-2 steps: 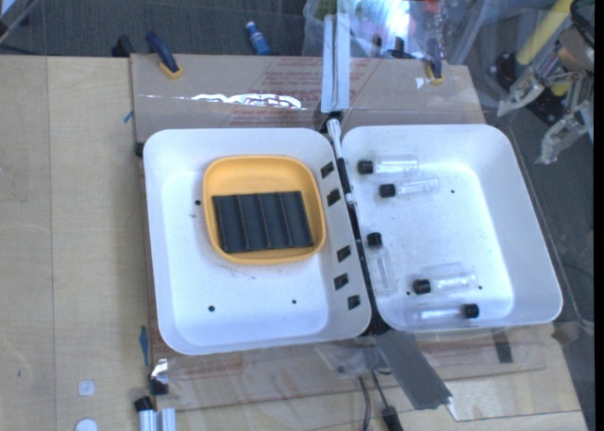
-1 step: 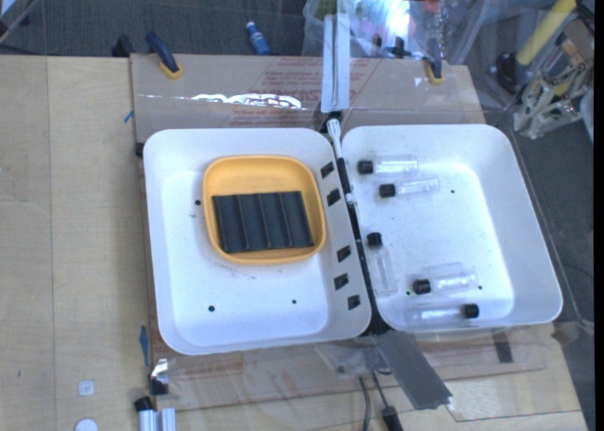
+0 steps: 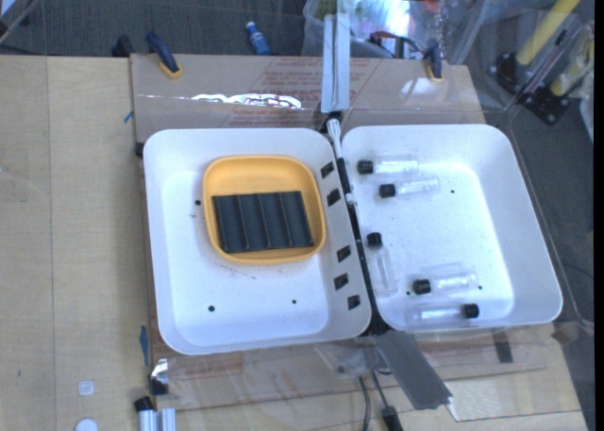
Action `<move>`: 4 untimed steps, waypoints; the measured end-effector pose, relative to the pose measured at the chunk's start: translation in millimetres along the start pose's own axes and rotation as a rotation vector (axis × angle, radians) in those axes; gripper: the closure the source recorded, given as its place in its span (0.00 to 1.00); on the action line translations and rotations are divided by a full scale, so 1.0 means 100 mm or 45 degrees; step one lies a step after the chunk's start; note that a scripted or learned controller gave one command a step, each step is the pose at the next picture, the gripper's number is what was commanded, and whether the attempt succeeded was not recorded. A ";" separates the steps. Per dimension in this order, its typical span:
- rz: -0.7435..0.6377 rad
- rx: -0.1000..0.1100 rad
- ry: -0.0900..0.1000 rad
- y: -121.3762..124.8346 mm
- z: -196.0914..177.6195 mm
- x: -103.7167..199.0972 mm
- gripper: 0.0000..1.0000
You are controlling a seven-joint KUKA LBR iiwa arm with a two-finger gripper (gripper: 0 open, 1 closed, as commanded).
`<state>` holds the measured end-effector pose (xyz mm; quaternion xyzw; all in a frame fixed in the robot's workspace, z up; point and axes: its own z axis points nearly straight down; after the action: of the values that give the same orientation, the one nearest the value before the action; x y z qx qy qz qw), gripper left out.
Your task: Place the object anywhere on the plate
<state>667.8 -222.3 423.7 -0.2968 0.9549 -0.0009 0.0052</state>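
Left bin holds a yellow plate with a dark ribbed tray on it. Five clear vials with black caps lie in the right bin, nearest-right vial included. Hand state: cannot tell.

Two white bins, one yellow plate, and seemingly five clear black-capped vials.

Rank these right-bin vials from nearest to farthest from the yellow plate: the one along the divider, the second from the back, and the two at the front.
1. Divider vial, against the right bin's left wall, nearest the yellow plate.
2. Second-back vial, mid-bin towards the back.
3. Upper front vial and lower front vial, front right, too close to call.
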 end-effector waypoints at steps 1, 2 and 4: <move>0.001 -0.001 0.001 0.00 0.00 0.00 0.00; -0.758 -0.010 0.002 0.01 0.94 0.01 0.00; -0.979 -0.003 0.000 0.16 -0.14 0.23 1.00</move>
<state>640.1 -222.3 437.5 -0.6333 0.7739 -0.0016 0.0043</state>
